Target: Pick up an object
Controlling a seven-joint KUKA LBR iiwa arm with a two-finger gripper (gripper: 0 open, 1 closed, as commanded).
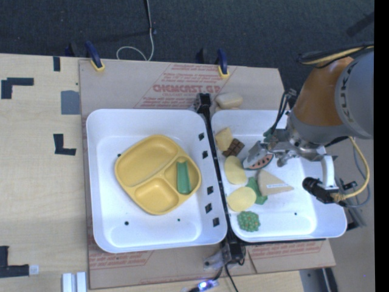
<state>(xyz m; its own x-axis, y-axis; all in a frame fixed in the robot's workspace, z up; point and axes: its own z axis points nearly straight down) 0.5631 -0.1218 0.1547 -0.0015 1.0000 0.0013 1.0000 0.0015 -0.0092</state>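
Red watermelon slice [259, 160] lengthwise left-right

The grey arm [358, 102] is reaching in from the right, its orange band [319, 96] sitting just above the wrist. The wrist is angling down and leftward, carrying the gripper [258, 158] low, its tip pointing left. Cables are looping off the wrist on the near side. How the jaws are standing is too blurred to tell.

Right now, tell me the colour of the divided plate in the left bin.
Yellow: the divided plate, seen in the camera view.
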